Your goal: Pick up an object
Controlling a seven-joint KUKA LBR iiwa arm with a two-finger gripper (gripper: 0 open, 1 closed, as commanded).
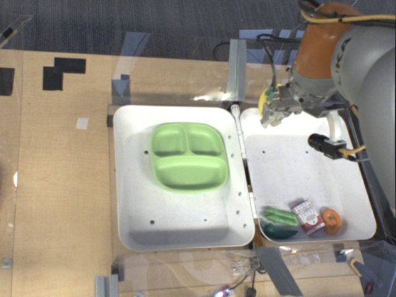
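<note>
The gripper (270, 113) hangs at the upper right of the frame, jaws pinching a yellow object (265, 98) above the right bin's (291, 166) top left corner.

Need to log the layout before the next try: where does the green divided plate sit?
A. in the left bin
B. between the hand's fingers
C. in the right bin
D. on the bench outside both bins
A: the green divided plate lies flat in the left bin, apart from the small items in the right bin.
</note>
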